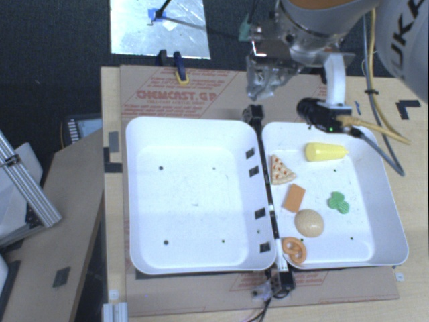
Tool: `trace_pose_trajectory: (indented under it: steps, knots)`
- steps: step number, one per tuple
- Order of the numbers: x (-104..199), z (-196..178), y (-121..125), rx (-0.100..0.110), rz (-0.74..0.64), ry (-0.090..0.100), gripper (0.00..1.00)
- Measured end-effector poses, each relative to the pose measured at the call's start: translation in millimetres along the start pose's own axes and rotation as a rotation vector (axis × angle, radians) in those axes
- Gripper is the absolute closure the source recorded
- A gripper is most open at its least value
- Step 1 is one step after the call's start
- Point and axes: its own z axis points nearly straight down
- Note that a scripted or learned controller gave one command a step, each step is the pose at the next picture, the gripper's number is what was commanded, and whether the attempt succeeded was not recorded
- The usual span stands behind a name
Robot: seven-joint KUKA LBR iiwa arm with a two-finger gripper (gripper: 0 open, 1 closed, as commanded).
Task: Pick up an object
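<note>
Looking down on the table, you find the tool hanging above the far rim where the two bins meet, carrying nothing, and you cannot tell how it is set. You have six items in the right bin: a yellow piece lying flat near the far wall, long axis across the bin, narrow end toward the right; a pizza slice by the divider, tip toward the far wall; an orange block; a green piece; a tan round; and a pretzel at the near corner. Your left bin sits just beside it.
</note>
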Motion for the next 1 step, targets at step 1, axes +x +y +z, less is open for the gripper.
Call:
trace_pose_trajectory:
  steps: [1]
  knots:
    - [66.6,-19.9,-31.9,-0.011,-0.015,0.006,1.00]
